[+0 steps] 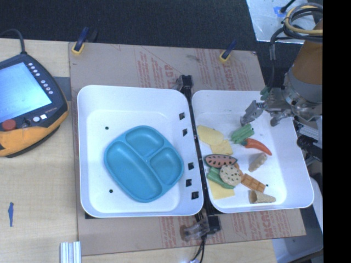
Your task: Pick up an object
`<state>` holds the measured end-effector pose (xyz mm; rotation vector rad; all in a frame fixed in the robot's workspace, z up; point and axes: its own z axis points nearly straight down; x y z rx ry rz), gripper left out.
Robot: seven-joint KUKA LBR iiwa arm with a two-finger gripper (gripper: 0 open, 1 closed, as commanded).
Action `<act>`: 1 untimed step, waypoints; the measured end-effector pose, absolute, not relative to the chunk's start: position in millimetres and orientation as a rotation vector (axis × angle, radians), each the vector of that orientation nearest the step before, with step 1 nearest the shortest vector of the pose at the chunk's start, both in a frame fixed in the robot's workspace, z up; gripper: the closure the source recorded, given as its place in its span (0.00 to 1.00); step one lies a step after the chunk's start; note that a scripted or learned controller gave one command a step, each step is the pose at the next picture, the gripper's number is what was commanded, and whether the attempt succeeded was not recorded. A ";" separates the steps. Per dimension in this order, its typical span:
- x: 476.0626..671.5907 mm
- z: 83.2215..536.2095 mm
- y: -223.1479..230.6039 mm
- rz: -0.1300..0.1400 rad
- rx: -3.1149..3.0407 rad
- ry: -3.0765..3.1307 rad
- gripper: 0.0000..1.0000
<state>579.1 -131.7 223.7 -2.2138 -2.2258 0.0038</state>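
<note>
The right white bin (285,188) holds several toy foods: a yellow slice (215,140), a green piece (242,133), a red chili (258,144), a watermelon slice (220,160), a round seeded piece (230,174), an orange stick (252,182) and tan wedges (256,161). My gripper (264,113) hangs over the bin's upper right part, just above the green piece and the chili. Its two grey fingers (252,112) are spread apart, with nothing between them.
The left white bin (93,147) holds a blue divided plate (143,162). A control tablet (27,106) lies at the far left of the bench. Black clips (186,84) join the bins along the middle. Cables (299,15) loop above the arm.
</note>
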 end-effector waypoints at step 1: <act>617.5 92.9 -146.9 0.007 -2.213 -2.231 0.00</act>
